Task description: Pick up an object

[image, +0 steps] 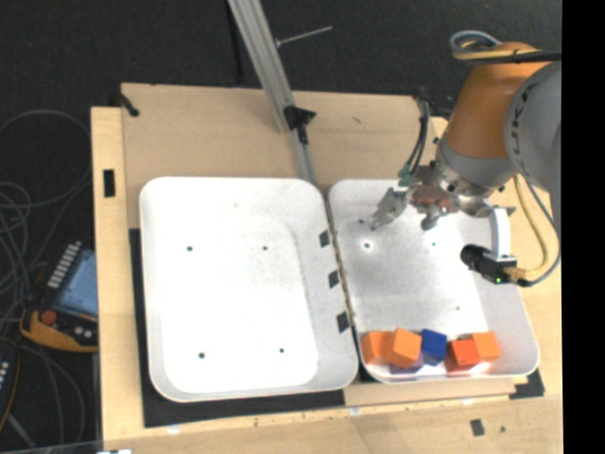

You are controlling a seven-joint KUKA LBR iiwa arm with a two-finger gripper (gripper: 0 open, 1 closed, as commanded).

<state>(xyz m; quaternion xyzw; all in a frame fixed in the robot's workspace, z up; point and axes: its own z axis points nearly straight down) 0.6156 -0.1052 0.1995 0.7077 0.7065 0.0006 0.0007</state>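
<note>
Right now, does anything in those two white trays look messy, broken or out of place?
Nothing looks broken or spilled. The only oddity: the orange blocks and the blue block are all crowded against the near wall of the right bin, far from the tool above the bin's far end.

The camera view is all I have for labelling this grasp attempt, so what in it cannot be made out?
- Purple block: mostly hidden behind the orange blocks, camera view.
- Arm: cut off by the right edge.
- Gripper above the right bin: too small and blurred to judge the finger gap.
</note>
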